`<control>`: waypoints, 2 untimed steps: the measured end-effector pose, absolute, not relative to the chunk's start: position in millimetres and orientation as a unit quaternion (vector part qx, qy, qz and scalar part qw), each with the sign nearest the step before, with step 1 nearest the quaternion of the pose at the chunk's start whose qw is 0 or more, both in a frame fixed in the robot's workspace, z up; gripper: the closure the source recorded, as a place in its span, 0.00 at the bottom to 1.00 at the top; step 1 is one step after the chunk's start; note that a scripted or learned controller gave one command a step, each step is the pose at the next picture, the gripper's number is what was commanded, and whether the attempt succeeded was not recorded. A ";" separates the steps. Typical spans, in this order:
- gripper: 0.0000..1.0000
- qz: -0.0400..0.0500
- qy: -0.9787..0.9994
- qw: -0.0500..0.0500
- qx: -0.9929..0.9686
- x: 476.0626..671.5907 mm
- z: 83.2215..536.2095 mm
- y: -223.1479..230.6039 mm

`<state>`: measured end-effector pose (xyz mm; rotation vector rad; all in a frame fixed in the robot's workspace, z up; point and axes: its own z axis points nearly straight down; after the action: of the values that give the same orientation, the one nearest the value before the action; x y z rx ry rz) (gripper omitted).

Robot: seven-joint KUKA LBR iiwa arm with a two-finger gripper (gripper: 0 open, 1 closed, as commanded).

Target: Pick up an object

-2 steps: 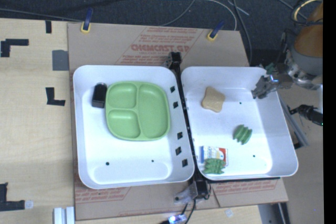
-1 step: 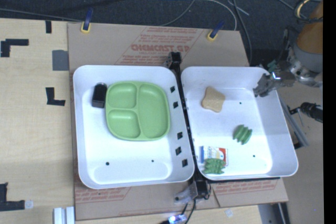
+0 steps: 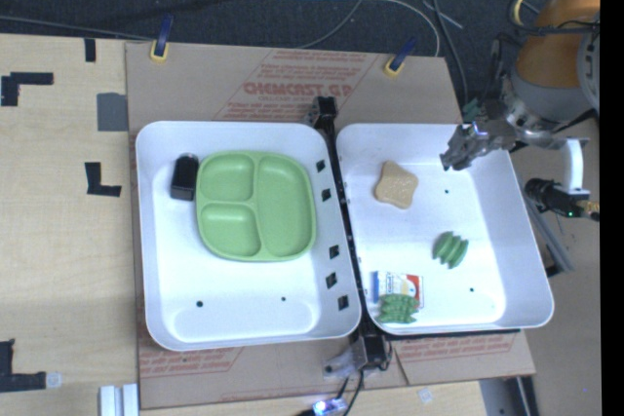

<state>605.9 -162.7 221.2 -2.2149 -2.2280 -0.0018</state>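
Gripper [image 3: 460,151] sits over upper-right corner of right bin [image 3: 517,239], near its far rim; fingers point down-left, and whether they are spread or closed cannot be told. Nothing visible between them. Nearest obj.: tan biscuit-like piece [image 3: 396,185], just left of and below gripper, apart from it. Green pod-shaped item [image 3: 450,249] lies farther down the bin; small printed packet [image 3: 399,285] w/ green leafy piece [image 3: 398,309] near front-left corner. Left bin [image 3: 161,287] holds green divided plate [image 3: 257,207] and black block [image 3: 184,177] touching plate's left edge.

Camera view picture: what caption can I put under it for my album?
Robot end effector over the right bin, near a biscuit; green plate in the left bin.
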 end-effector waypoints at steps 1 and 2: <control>1.00 0.000 -0.709 0.001 -0.705 605.5 229.9 -110.6; 1.00 0.001 -0.709 0.001 -0.705 615.4 221.4 -64.2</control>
<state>615.4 -64.2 221.4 -2.2149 -2.2257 0.0021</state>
